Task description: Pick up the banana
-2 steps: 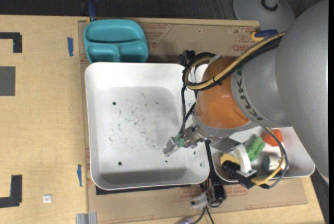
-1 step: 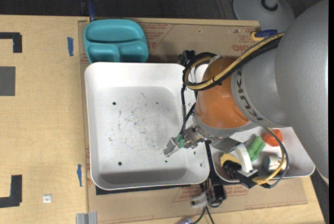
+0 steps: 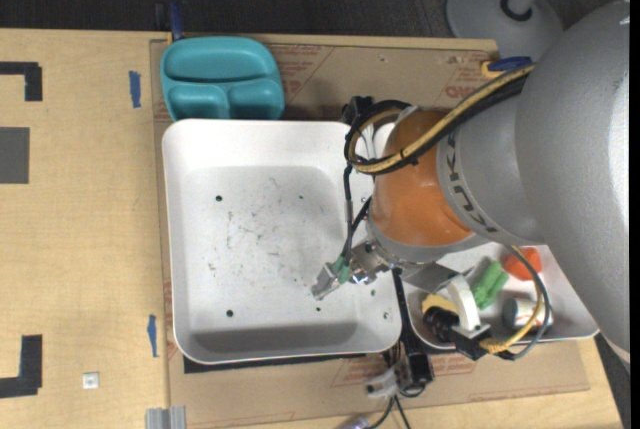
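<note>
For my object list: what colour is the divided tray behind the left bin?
Teal, seen clearly in the camera view: divided tray.

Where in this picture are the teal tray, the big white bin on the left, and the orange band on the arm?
teal tray (image 3: 222,77), camera view, on its divided top.
left white bin (image 3: 260,217), camera view, on its bare floor.
orange band (image 3: 415,197), camera view, on its rounded side.

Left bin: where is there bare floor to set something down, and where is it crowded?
The left bin has bare floor across its left and middle, from the rim by the teal tray to the near wall. The claw hangs over its right near corner. The right bin is crowded with objects under the arm.
</note>
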Available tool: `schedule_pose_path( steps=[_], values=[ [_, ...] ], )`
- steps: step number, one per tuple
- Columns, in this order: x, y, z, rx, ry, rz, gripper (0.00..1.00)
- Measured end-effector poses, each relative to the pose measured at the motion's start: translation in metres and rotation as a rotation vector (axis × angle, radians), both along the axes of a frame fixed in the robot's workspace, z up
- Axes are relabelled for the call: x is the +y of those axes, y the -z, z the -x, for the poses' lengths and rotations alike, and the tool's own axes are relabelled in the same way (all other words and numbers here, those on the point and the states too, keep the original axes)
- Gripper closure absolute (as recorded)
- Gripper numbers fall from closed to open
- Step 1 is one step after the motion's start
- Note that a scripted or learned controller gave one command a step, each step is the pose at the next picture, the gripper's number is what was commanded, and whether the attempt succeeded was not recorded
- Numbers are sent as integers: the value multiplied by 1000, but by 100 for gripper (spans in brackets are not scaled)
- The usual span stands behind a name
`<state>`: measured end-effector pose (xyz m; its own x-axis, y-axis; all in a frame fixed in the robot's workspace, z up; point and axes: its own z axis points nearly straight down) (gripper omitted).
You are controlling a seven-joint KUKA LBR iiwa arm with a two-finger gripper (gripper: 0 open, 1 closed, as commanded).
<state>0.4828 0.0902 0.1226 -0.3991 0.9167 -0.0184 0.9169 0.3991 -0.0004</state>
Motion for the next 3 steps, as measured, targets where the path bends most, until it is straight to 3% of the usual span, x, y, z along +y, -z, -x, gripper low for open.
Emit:
schedule_pose_path(
  steps=[2, 3],
  values=[
    [-1, 0, 0, 2, -50, 2, 0],
    [88, -59, 4, 4, 170, -17, 0]
  ],
)
